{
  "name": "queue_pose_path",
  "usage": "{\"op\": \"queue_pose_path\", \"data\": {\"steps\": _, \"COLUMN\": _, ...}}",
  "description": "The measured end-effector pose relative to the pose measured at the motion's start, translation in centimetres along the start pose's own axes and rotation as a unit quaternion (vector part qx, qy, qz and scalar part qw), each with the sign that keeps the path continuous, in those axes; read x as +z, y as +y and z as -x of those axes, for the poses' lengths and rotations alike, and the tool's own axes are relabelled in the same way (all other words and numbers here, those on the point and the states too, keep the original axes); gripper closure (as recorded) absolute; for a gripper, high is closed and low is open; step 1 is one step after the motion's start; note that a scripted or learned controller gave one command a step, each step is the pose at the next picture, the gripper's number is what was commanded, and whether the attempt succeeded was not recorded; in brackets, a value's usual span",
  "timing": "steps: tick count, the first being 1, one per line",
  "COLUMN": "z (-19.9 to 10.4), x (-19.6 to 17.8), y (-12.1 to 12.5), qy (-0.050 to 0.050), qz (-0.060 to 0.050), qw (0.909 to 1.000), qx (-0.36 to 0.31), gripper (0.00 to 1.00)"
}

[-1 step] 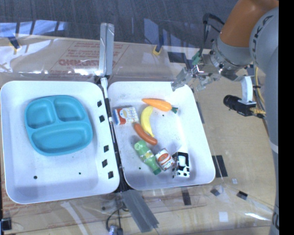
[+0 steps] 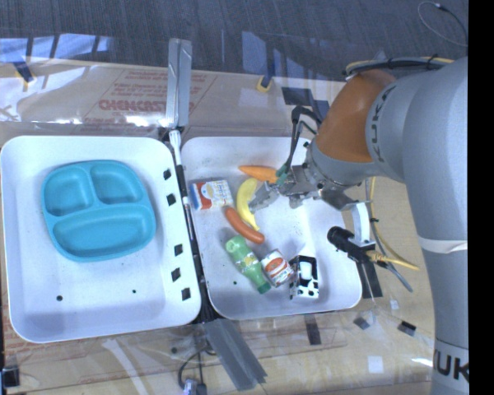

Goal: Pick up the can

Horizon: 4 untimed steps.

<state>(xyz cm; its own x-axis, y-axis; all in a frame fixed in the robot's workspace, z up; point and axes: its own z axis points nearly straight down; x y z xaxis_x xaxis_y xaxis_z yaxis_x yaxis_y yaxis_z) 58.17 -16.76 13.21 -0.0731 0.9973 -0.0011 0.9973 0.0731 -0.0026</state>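
The can (image 2: 276, 267) is small, with a red and white label. It lies near the front of the right bin (image 2: 337, 295), touching the lower end of a green bottle (image 2: 245, 259). My gripper (image 2: 273, 190) hovers farther back in the same bin, just right of a yellow banana (image 2: 245, 203) and below an orange carrot (image 2: 258, 172). It is well apart from the can, and nothing shows held in it. The grey arm with its orange band (image 2: 350, 126) reaches in from the right.
The right bin also holds a red sausage (image 2: 243, 225), a small white and red carton (image 2: 212, 193) and a black and white block (image 2: 306, 277) right of the can. A blue divided plate (image 2: 99, 208) lies in the left bin (image 2: 33, 303).
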Motion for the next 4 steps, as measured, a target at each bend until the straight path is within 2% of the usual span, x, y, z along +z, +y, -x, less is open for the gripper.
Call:
{"op": "queue_pose_path", "data": {"steps": 1, "z": -3.3, "x": 3.5, "y": 8.0, "qy": 0.0, "qz": 0.002, "qw": 0.9901, "qx": -0.141, "gripper": 0.0}}
{"op": "queue_pose_path", "data": {"steps": 2, "z": 2.5, "x": -0.8, "y": -2.3, "qy": 0.0, "qz": 0.001, "qw": 0.9812, "qx": -0.193, "gripper": 0.0}}
{"op": "queue_pose_path", "data": {"steps": 3, "z": 2.3, "x": 3.5, "y": -9.9, "qy": -0.006, "qz": 0.011, "qw": 0.9793, "qx": -0.202, "gripper": 0.0}}
{"op": "queue_pose_path", "data": {"steps": 4, "z": 2.3, "x": 2.6, "y": -10.0, "qy": -0.004, "qz": 0.009, "qw": 0.9789, "qx": -0.204, "gripper": 1.0}}
